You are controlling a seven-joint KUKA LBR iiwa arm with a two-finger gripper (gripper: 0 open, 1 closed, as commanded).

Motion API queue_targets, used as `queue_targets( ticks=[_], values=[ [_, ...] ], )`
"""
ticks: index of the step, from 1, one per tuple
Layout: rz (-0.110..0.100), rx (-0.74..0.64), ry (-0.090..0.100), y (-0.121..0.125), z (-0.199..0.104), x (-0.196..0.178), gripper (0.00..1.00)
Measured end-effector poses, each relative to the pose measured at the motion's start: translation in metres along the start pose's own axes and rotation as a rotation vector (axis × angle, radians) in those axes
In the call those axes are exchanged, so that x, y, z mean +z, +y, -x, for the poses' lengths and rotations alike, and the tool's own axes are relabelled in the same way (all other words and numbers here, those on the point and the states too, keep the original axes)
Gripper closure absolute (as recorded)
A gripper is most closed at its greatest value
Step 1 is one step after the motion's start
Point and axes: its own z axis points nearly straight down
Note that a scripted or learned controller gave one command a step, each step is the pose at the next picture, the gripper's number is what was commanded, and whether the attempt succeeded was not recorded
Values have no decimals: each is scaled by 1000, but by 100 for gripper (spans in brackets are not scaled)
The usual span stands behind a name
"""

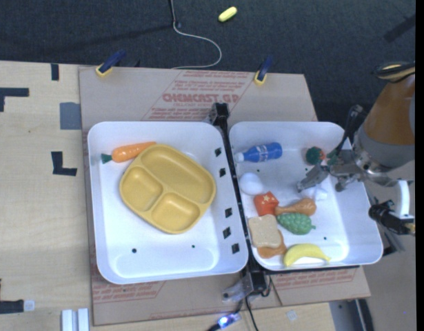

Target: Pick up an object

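**Over the right bin, the claw among toy foods**

Nearest the front wall of the right bin (356, 254) lie a banana (306, 255) and a bread slice (265, 233). Behind them are green grapes (295, 222), a drumstick (298, 207) and a red strawberry (265, 201). The claw (316, 178) hangs just above the drumstick; how wide it stands I cannot tell. Farther back lies a blue bottle (260, 153). Left bin (156, 261): yellow tray (167, 187), carrot (131, 151).

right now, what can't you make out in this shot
- Gripper in the camera view: too small and dark to tell its state or whether it touches anything.
- Green item by the right bin's far wall: partly behind the gripper, too small to name.
- White lump: blends into the bin.
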Motion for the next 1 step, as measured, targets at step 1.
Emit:
queue_targets(
  ticks=[1],
  values=[
    [-1, 0, 1, -5, -10, 51, 0]
  ],
)
